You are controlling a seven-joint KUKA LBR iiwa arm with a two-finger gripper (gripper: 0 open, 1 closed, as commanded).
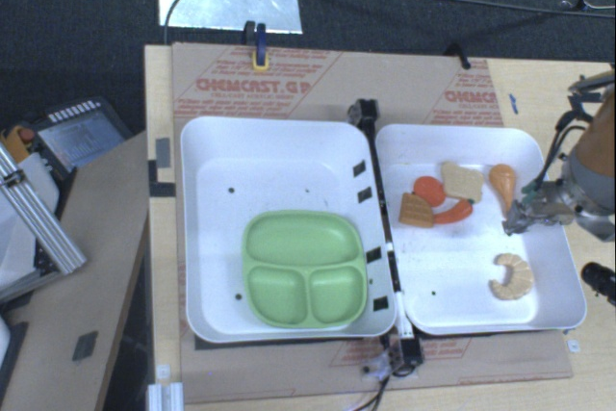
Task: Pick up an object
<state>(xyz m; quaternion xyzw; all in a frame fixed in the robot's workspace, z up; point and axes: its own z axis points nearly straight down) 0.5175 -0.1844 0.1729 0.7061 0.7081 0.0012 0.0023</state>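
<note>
The right bin (452, 303) holds several toy foods. A red tomato (428, 190) and a red pepper (450, 213) lie near its middle, with a brown cracker (416, 211) to their left and a pale bread slice (463, 181) above. An orange carrot-like piece (502, 182) lies near the right side, and a tan croissant (511, 275) sits toward the front right. My gripper (518, 218) reaches in from the right, low over the bin floor just below the carrot piece and above the croissant. Nothing shows between its fingers.
The left bin (221, 159) holds a green divided plate (303, 267). A black divider clip (366, 115) sits between the bins at the back. Cardboard lies under both bins, and a grey device (82, 135) rests on the side table at left.
</note>
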